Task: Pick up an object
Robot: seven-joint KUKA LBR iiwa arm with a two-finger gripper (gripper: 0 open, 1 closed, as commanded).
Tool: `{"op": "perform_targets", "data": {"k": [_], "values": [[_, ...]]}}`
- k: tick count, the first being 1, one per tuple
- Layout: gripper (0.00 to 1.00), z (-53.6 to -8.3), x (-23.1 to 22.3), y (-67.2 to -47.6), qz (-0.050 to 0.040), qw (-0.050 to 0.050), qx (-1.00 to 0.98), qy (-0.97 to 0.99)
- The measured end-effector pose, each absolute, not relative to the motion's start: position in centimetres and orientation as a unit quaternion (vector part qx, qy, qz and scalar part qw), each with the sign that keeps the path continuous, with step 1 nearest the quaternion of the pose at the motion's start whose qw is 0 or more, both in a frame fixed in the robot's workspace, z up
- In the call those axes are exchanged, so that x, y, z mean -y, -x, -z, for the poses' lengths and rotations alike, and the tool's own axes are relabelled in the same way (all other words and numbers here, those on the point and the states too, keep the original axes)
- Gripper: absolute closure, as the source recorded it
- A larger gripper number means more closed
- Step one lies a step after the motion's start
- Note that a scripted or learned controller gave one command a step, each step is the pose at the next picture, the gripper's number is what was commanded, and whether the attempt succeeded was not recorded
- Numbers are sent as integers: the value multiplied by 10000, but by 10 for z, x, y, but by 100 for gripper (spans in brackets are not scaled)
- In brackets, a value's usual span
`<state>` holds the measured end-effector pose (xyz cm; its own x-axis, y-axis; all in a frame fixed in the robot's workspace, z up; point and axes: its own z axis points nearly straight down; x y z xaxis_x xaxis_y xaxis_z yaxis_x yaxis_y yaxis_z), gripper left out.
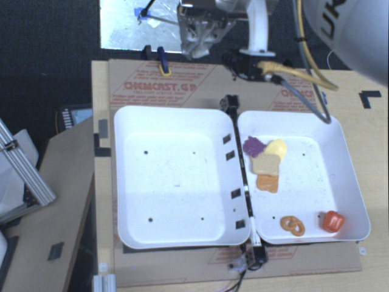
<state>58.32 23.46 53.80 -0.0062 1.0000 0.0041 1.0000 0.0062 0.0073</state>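
Whether the gripper (196,46) is released or clenched cannot be told: it hangs at the top of the camera view, blurred and partly cut off by the frame's edge, above the bench's far edge and well apart from both bins. No object is seen in it.

All the objects that might be picked are found in the right bin (351,174). A purple piece (253,145), a yellow piece (277,148) and a tan slice (266,164) are bunched together near the bin's left wall, touching or overlapping one another; an orange piece (267,183) lies just below the slice, against it. A pretzel (293,225) and a red object (332,221) are set near the front wall, apart from each other. What the purple, yellow and red things are cannot be made out.

The left bin (176,117) lies just beside the right one, the two joined along a dark seam with clips. Both rest on a brown sheet (159,85) printed with red lettering, laid on a pale wooden bench (73,181). A crinkled silvery sheet (124,17) is seen beyond the bench, over dark flooring. A yellow cable (301,75) and a grey one run from the arm across the right bin's far corner. A blue and yellow clamp (163,61) sits at the sheet's far edge. An aluminium rail (24,169) is cut off at the left.
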Motion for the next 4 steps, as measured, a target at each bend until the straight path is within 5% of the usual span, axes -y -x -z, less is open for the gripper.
{"op": "perform_targets", "data": {"k": [1,2,3,4], "values": [[100,-535,-178,-523,5,-5,-7068,-7074],[100,-477,-237,-588,-1,0,-7094,-7048],[100,-539,-229,-636,-43,27,-7071,-7071],[100,-466,-235,-591,28,-16,-7088,-7054]]}}
